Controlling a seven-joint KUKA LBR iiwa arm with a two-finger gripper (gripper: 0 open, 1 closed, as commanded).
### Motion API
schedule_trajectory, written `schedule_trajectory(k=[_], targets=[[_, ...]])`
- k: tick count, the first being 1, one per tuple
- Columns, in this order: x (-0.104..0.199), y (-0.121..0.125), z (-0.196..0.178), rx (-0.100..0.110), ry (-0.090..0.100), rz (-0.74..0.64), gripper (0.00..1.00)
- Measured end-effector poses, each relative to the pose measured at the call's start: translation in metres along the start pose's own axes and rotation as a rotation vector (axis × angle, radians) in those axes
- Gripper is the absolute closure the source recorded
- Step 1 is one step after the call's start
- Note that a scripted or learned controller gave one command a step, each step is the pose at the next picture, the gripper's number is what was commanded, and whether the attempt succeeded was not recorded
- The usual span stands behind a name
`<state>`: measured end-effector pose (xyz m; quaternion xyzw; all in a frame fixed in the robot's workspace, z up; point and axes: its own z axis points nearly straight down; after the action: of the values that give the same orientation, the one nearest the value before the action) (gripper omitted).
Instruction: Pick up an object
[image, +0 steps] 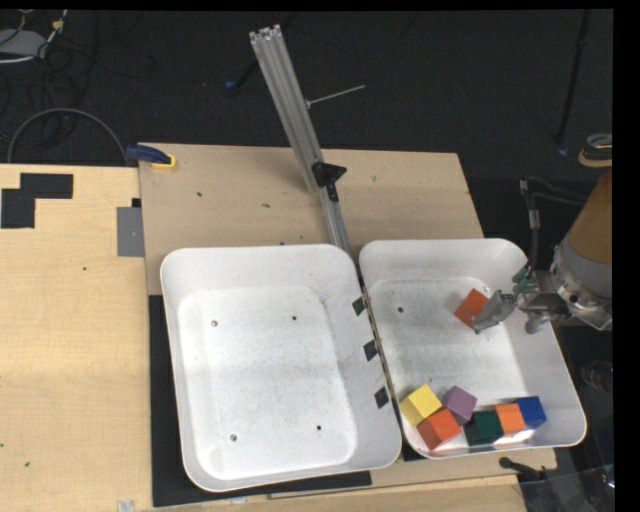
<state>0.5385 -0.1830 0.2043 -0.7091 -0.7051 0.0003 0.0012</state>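
Observation:
An orange-red block (470, 306) sits in the right bin (440, 248), toward its right wall. My gripper (497, 310) reaches in from the right and is right against the block's right side, its grey tip overlapping the block's lower corner. The view does not show whether the block is held or only touched. Several more blocks cluster in the bin's near corner: yellow (422, 402), purple (460, 402), red (438, 428), green (484, 427), orange (511, 417) and blue (531, 410).
The left bin (260, 256) lies beside the right one, joined by black clips (370, 349). A slanted aluminium pole (296, 120) rises behind the bins. The wooden bench (60, 320) extends to the left.

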Motion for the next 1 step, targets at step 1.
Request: schedule_trajectory(k=[1], targets=[[0.0000,0.0000,0.0000,0.000,0.000,0.001,0.00]])
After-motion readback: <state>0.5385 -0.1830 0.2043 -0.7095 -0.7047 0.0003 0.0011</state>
